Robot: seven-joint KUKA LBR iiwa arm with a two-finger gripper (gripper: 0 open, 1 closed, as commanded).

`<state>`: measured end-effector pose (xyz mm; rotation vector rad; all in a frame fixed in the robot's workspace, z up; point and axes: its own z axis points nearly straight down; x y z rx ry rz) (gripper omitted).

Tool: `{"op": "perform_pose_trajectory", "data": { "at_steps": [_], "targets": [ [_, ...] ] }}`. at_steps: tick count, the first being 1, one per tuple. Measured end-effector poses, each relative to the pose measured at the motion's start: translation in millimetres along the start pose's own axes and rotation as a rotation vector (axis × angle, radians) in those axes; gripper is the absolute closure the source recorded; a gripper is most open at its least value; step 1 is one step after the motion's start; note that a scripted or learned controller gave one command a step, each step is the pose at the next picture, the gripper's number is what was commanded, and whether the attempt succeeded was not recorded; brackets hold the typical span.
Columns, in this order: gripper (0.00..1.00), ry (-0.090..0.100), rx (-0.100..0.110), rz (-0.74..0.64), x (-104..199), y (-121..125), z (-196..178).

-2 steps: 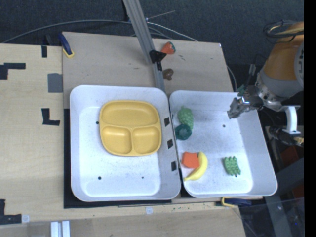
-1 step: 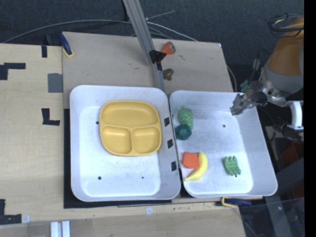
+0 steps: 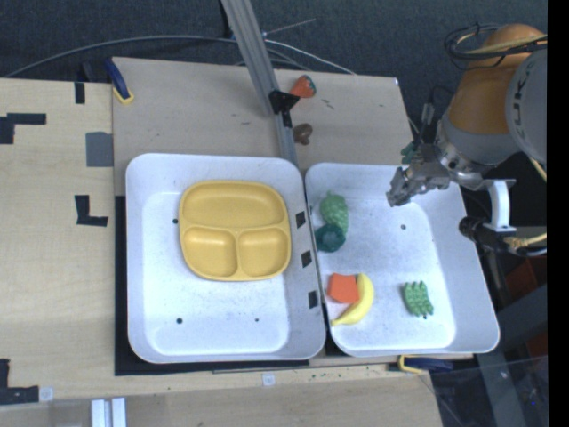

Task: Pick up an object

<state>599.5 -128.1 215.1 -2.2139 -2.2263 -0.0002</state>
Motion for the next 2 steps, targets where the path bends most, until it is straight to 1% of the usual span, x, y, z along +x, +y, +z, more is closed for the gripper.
{"op": "perform_pose_trajectory", "data": {
  "at_steps": [1,2],
  "targets": [
    [1.00,0.000,0.000,-0.002,61.4,2.0,6.1],
    [1.00,0.000,0.001,-0.001,112.0,4.1,12.7]
  ]
}}
